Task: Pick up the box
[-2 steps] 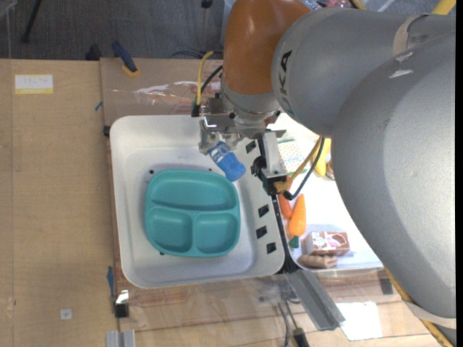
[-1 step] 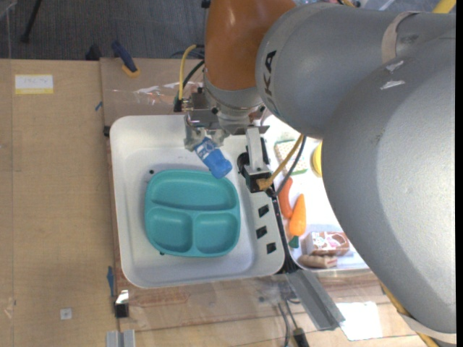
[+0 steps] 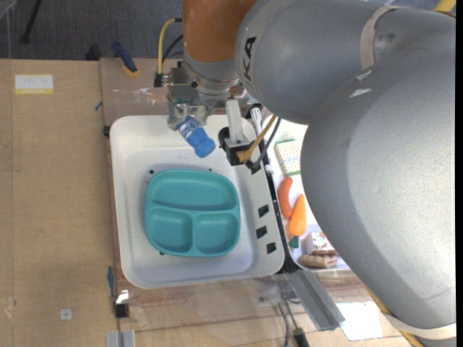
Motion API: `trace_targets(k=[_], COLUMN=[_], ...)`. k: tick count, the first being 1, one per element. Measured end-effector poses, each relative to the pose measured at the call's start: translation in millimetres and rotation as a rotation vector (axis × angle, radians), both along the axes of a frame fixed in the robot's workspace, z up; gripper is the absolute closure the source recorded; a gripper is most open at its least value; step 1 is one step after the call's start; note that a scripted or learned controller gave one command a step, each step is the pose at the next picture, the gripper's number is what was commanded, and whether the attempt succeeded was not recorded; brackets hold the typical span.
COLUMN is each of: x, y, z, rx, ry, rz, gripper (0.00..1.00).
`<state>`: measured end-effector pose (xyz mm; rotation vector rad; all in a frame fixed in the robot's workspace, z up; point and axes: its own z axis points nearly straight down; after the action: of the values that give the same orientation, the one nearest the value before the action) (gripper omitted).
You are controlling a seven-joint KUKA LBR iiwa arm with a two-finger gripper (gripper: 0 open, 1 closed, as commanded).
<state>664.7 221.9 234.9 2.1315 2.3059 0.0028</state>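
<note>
My gripper (image 3: 185,118) hangs over the back of the left bin (image 3: 130,194), below the orange wrist band. A small blue bottle (image 3: 197,139) with a pale cap sits tilted between its fingers, and the gripper is shut on it. The box (image 3: 288,156), pale with a green pattern, lies in the right bin, mostly covered by the grey arm. The gripper is to the box's left, across the wall between the bins.
A teal divided plate (image 3: 192,212) lies in the middle of the left bin. In the right bin, orange carrot-like pieces (image 3: 295,217) and a packet (image 3: 318,255) lie near the box. The big grey arm covers most of the right bin.
</note>
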Motion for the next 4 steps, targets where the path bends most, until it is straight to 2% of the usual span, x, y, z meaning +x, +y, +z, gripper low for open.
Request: trace_targets(k=[1,2,3,4], x=[-20.6,0.4,-72.4,-93.6], y=[-8.3,0.1,-28.9,-86.6], z=[-127.8,-31.0,-124.5,-15.9], rx=[0.001,0.0,0.002,0.0], ry=[-0.002,-0.002,-0.007,0.0], rz=[0.029,0.317,0.328,0.145], gripper=[1.0,1.0,1.0,1.0])
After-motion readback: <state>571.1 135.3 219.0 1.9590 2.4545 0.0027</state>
